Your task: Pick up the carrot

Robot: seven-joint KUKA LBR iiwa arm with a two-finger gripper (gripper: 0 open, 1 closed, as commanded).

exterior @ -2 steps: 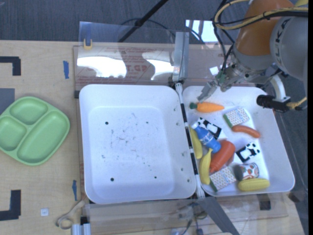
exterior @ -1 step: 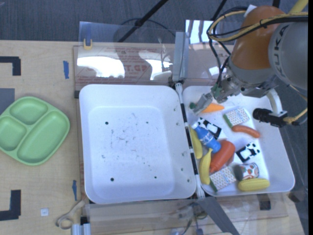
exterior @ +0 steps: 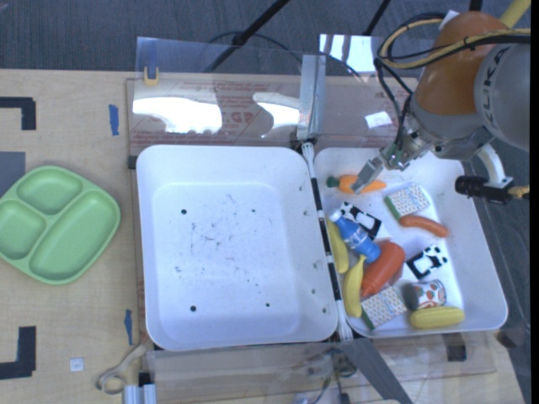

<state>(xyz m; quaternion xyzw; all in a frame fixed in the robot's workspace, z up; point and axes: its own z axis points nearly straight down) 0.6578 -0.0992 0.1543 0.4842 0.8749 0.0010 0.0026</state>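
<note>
Arm (exterior: 472, 74): grey w/ orange band, enters from right, wrist angled down-left over the right bin (exterior: 482, 251).
Hand (exterior: 364, 178): low over far-left part of right bin, tips down at the carrot. Grip state: cannot tell.
Carrot (exterior: 354, 184): small, orange, green stub at its left end; lies on bin floor directly under/at the hand, partly covered by it. Contact vs. just above: cannot tell. Not seen lifted.
Checkered block (exterior: 408, 200): just right of hand, flat on floor.
Sausage (exterior: 424, 224): orange-red, right of hand and nearer the camera, beside the block.
Blue bottle (exterior: 357, 236): just below hand, toward the camera, lying tilted.
Bananas (exterior: 345, 268): two yellow, along the bin's left wall, nearer the camera than hand.
Red pepper (exterior: 384, 263): below hand, right of bananas, touching them.
Black-white pieces: one (exterior: 364, 218) by the bottle, one (exterior: 426, 262) further right.
Corn cob (exterior: 435, 316): near front-right corner, well apart from hand.
Left bin (exterior: 227, 242): left of hand, past the divider wall.
Green plate (exterior: 56, 222): three-section, on tabletop (exterior: 59, 116), far left of hand.
</note>
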